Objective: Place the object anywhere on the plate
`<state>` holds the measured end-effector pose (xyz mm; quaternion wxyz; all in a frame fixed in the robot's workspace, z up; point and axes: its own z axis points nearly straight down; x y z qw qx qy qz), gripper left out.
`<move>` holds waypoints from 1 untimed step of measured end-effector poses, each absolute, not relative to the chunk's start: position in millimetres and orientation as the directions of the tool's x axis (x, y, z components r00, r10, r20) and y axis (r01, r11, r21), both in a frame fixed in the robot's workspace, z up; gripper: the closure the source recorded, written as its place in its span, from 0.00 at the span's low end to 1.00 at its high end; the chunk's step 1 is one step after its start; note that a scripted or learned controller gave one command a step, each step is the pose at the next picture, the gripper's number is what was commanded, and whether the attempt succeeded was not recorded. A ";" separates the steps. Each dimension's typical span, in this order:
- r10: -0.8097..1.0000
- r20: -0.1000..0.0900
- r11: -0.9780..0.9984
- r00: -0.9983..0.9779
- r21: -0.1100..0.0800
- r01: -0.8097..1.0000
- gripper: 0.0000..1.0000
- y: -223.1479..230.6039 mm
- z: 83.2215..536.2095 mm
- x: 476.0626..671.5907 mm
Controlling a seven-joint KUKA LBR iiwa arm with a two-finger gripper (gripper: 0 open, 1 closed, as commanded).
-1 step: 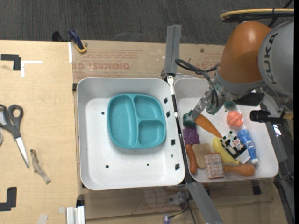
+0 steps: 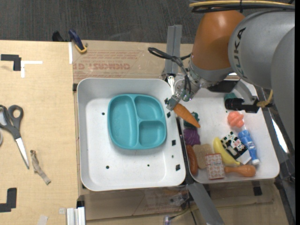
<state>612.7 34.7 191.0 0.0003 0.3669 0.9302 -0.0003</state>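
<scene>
A teal divided plate (image 2: 123, 122) lies in the left white bin (image 2: 93, 172), nothing on it. My gripper (image 2: 175, 100) hangs over the wall between the two bins, just right of the plate's upper right corner. An orange carrot (image 2: 187, 116) slants down and to the right from the fingertips, its upper end pinched between them. The carrot's lower end hangs over the left side of the right bin (image 2: 267, 125).
The right bin holds a purple item (image 2: 191, 136), a sausage (image 2: 192, 159), a bread slice (image 2: 202, 153), a banana (image 2: 224, 154), a small box (image 2: 214, 166), a drumstick (image 2: 242, 171), a blue bottle (image 2: 248, 144) and a peach-coloured fruit (image 2: 236, 119). Scissors (image 2: 15, 130) lie on the bench at left.
</scene>
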 end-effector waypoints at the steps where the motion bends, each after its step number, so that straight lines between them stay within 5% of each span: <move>1: 0.683 -0.001 0.731 -0.731 -0.001 0.683 0.00 34.4 191.1 612.7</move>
